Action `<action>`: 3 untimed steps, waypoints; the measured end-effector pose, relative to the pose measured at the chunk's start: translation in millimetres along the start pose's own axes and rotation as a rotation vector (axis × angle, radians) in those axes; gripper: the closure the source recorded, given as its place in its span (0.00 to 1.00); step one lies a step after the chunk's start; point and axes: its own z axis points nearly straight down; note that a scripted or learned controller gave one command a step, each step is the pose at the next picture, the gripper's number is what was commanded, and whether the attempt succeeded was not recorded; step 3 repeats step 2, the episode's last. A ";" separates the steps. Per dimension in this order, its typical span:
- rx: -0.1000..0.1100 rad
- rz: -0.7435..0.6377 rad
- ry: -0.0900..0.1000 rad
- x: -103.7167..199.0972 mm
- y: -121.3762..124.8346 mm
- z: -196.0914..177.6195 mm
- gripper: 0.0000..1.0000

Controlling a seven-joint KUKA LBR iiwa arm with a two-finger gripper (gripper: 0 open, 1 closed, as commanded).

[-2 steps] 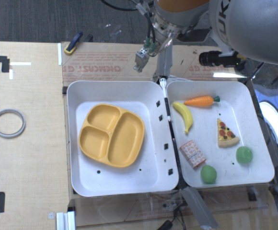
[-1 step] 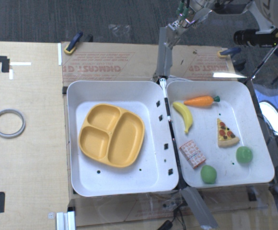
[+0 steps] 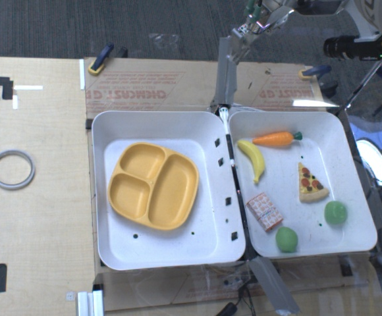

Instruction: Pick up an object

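The right bin (image 3: 355, 176) holds an orange carrot (image 3: 273, 139), a yellow banana (image 3: 253, 160), a pizza slice (image 3: 309, 183), a small red and white box (image 3: 265, 211) and two green balls (image 3: 286, 239) (image 3: 336, 212). A yellow divided plate (image 3: 153, 185) lies in the left bin (image 3: 102, 176). My gripper (image 3: 244, 31) hangs high beyond the far edge of the bins, over the cardboard, well clear of every object and with nothing in it.
A grey upright post (image 3: 224, 71) stands at the far end of the seam between the bins. Blue clamps (image 3: 101, 58) (image 3: 316, 71) pin the cardboard sheet (image 3: 151, 84). A tape roll (image 3: 11, 169) lies on the wooden bench at left.
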 end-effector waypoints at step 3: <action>0.001 0.078 0.003 -202.5 -132.8 22.8 1.00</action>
